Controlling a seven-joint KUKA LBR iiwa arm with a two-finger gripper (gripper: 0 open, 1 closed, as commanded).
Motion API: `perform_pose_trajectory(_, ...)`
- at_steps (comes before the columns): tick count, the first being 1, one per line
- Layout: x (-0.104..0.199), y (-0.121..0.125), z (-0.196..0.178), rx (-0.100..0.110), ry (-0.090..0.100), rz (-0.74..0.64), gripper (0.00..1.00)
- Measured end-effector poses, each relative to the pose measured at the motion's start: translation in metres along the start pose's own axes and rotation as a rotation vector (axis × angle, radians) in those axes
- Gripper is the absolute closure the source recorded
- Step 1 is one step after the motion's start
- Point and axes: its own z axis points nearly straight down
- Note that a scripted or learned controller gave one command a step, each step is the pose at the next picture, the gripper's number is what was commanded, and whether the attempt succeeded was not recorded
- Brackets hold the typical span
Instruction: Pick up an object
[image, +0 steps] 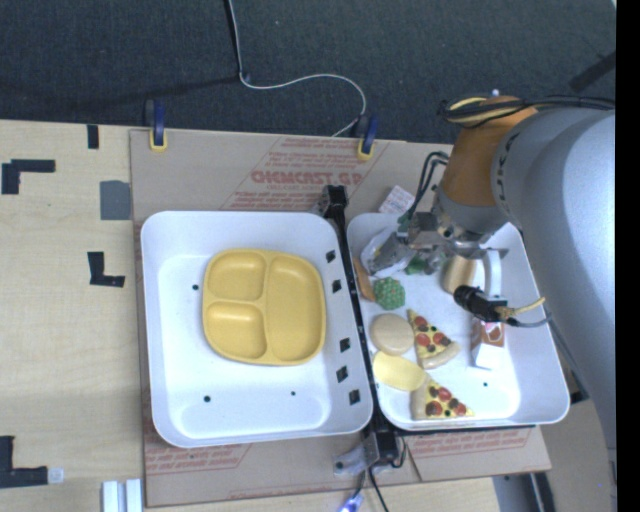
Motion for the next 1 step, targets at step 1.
perform_pose_trajectory(1, 0.0037, 0.0187, -0.0026, 0.003, 0.004, 0.001, 0.00)
